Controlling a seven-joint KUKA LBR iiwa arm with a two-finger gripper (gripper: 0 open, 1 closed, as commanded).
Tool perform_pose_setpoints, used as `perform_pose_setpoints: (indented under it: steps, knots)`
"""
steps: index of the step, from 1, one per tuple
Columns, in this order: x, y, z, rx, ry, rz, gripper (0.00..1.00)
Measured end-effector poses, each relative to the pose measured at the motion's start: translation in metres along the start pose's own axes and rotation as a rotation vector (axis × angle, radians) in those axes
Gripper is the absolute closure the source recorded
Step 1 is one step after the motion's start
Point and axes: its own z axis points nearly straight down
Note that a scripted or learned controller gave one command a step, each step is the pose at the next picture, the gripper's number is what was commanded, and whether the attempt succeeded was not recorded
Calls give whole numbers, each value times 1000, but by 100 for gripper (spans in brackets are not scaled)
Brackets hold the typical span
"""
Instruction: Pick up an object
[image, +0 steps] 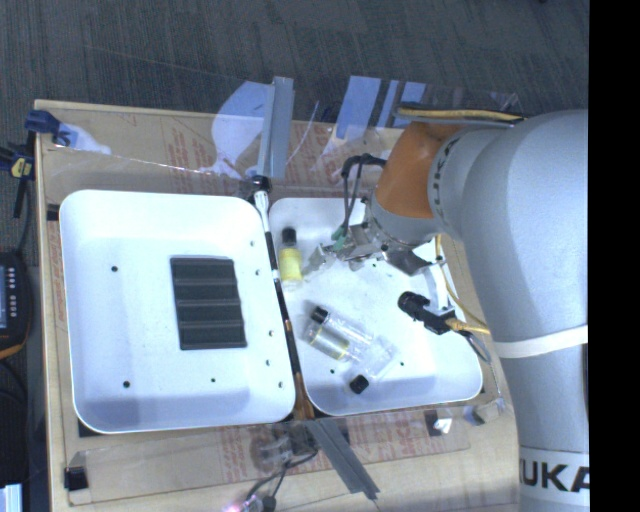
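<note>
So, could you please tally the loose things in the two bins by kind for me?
Black ribbed block: 1
Yellow bottle with a dark cap: 1
Clear bottle: 1
Small black piece: 1
Total: 4

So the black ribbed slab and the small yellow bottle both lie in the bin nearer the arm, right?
Not quite. The camera view shows the black ribbed slab in the other bin, away from the arm; the small yellow bottle does lie in the nearer bin.
</note>
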Motion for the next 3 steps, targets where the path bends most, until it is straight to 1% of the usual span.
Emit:
perform_pose_setpoints:
  steps: [1,2,3]
  knots:
    - [-1,-120,-64,3,9,41,0]
    - [21,-66,4,5,9,73,0]
    - [47,-51,3,3,2,42,0]
